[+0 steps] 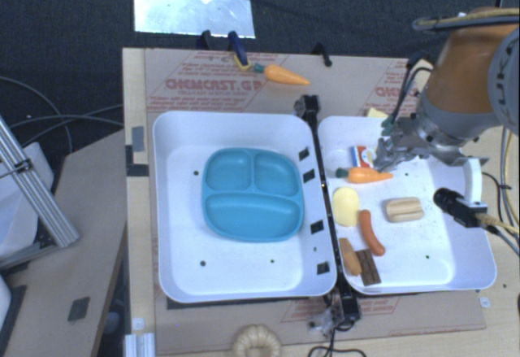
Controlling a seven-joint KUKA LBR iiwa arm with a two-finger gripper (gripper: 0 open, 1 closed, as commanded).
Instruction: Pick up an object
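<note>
Carrot (367,176), orange with a green stub at its left end, lies on its side near the upper left of the right bin (467,266), tapering to the right. The claw (383,154) hangs just above it; how far it is open cannot be told. Below the carrot lie a pale yellow piece (345,205), a red sausage (371,232) and a tan bread roll (403,208). The left bin (183,185) holds a blue divided plate (252,193). A second carrot (280,75) rests on the desk (203,83) behind the bins.
</note>
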